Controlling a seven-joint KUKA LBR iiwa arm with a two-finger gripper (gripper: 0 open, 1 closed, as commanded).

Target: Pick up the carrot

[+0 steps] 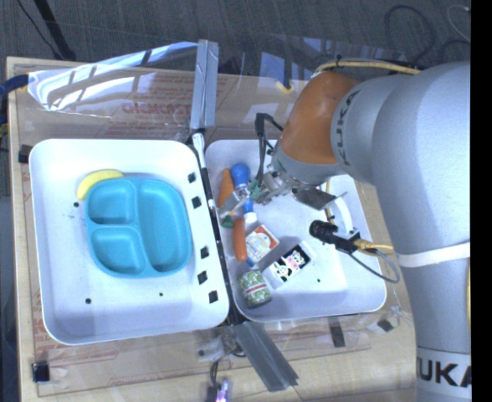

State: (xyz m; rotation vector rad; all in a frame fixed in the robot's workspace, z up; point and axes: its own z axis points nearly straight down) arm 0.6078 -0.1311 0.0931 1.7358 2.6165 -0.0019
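Hovering low in the upper left part of the right bin, with the gripper tucked beneath the orange-banded wrist. Cannot tell from this slant whether spread or pressed together; nothing visibly pinched.

Moving outward: just left of the gripper, a blue-capped thing and a small white bottle, both crowding the approach. Just beyond those, close against the bin's left wall, the carrot, orange and tapered, lying lengthwise along the wall. Lower down, a second orange-red stick, easy to confuse with it, beside a snack packet, then a black-and-white patterned piece and a green jar. Well apart in the left bin, a blue divided plate over a yellow banana.

Judged to be at the approach step, carrot not yet lifted. Next calls for shifting a little left toward the wall, lining up across the carrot's narrow width, descending without nudging the bottle, then closing and raising straight up. Little room beside the wall, so likely a tight fit.
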